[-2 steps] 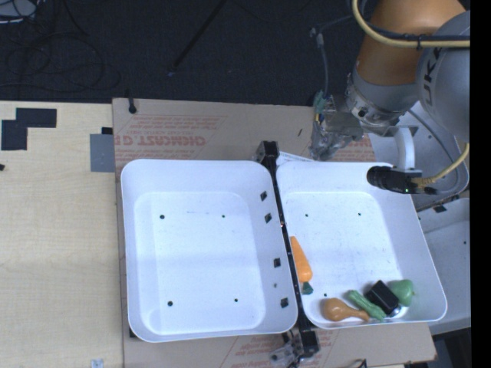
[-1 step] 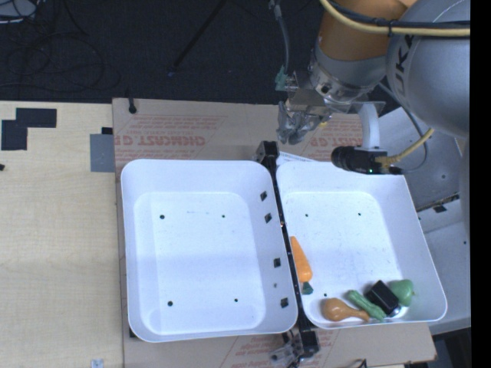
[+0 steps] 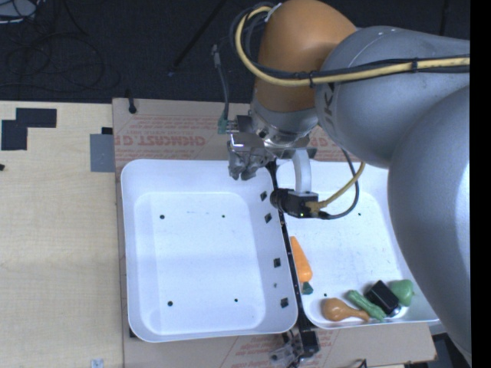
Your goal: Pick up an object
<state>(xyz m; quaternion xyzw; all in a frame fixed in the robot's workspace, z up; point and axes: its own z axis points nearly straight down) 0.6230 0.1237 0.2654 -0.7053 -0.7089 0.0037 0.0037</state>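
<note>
The pincer [image 3: 247, 167], its opening impossible to tell, should descend onto the orange carrot [image 3: 301, 261] well below it, centring first.

Grey arm [image 3: 399, 90], orange band [image 3: 303, 33], yellow cable [image 3: 383, 67]

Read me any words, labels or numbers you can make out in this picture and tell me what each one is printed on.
"CHEMCAST GP": my best reading of the red print on the brown sheet behind the left bin; it lies upside down and blurred, so the letters are uncertain.
More red print on the same sheet at the near edge, below the bins: too blurred to read.
No legible text on the arm, the bins or the toys.
</note>
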